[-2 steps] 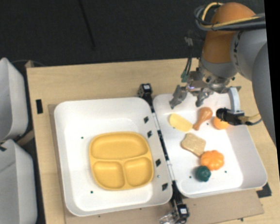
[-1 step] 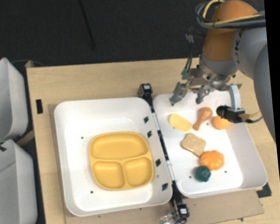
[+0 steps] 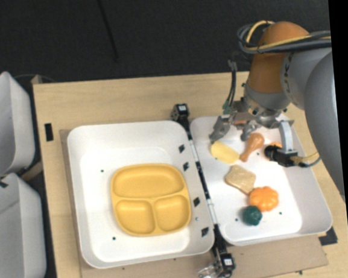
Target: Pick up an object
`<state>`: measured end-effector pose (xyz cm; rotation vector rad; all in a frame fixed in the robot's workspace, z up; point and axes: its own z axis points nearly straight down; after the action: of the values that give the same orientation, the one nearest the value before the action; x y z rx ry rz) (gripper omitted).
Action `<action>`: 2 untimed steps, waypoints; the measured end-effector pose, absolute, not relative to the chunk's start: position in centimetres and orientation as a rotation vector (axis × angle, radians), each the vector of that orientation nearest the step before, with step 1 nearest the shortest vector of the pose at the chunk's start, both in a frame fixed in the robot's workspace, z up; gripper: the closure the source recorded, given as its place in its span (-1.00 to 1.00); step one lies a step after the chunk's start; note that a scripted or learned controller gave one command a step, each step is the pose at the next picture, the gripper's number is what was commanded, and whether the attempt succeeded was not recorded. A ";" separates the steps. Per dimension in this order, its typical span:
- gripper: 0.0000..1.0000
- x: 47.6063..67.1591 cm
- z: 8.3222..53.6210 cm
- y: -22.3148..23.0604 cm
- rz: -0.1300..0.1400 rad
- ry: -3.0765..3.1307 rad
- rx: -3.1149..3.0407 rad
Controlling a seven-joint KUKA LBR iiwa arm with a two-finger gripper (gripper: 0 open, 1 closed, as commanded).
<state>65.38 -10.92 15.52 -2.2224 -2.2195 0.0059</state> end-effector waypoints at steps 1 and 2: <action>-1.00 65.3 10.2 -11.1 0.006 -2.217 -2.225; 1.00 65.5 11.7 -11.2 -0.001 -2.218 -2.231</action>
<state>65.50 -11.16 11.69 -2.2314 -2.2176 -0.0015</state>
